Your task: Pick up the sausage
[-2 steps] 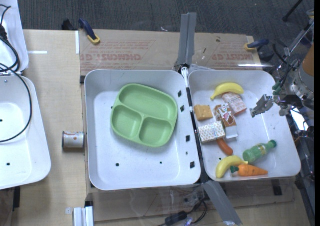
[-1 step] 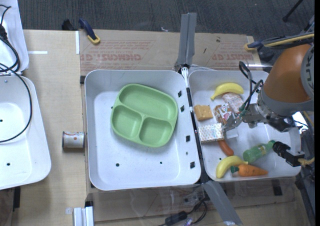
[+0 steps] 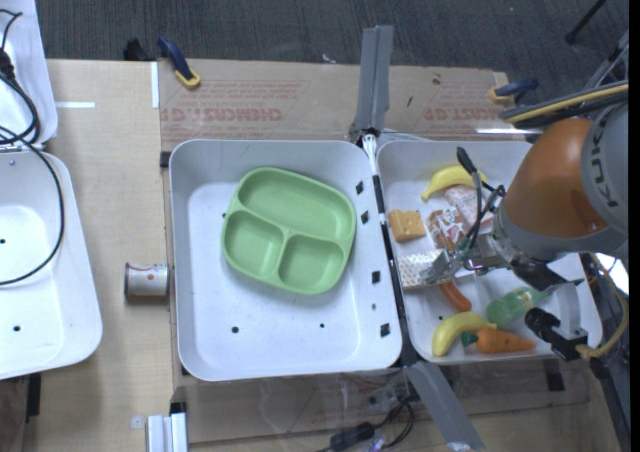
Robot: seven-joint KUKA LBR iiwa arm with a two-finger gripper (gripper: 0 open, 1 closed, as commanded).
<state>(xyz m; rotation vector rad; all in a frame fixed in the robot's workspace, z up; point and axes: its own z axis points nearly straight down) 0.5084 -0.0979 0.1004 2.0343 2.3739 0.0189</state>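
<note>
The sausage [image 3: 456,296] is a short red-orange piece lying in the right bin [image 3: 590,332], near the bin's middle front. My gripper [image 3: 447,268] hangs low over the bin, just above and slightly left of the sausage, with the grey arm and its orange band [image 3: 558,182] reaching in from the right. The wrist hides part of the bin floor behind it. I see nothing lifted off the floor.
Around the sausage lie a yellow banana [image 3: 453,332], a carrot [image 3: 502,342], a green bottle [image 3: 516,304], a cracker [image 3: 405,225], a printed packet [image 3: 452,220] and a second banana [image 3: 449,180]. The left bin [image 3: 200,320] holds a green divided plate [image 3: 289,230].
</note>
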